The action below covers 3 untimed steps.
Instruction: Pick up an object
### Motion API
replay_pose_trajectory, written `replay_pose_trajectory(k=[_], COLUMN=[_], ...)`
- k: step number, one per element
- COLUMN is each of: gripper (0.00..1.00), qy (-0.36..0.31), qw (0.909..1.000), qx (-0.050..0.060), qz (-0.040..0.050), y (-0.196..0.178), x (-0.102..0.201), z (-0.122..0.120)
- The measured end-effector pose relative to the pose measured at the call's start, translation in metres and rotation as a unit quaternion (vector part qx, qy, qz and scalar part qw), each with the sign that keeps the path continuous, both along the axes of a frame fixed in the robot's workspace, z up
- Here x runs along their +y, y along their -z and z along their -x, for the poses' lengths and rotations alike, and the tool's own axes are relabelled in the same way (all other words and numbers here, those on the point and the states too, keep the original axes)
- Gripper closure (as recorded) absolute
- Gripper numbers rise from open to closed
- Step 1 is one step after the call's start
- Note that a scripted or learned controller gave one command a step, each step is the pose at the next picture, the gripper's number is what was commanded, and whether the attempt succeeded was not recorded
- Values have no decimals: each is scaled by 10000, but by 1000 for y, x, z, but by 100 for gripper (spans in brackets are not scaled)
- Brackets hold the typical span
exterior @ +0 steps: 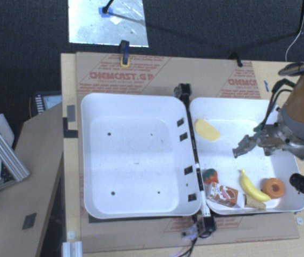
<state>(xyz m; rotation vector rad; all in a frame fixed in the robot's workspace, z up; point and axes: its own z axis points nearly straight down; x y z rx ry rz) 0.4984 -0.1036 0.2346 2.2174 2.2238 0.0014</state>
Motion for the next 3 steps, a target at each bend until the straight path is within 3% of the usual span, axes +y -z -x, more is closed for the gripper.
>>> replay_pose_trajectory(k=[1, 2, 3], gripper=[0, 0, 100], qy=[5, -22, -4], qw=[10000, 10000, 10000], qx=[39, -33, -12], qz=[-12, 3, 0], y=[138, 150, 139], x=[14, 18, 17], z=[-11, -96, -93])
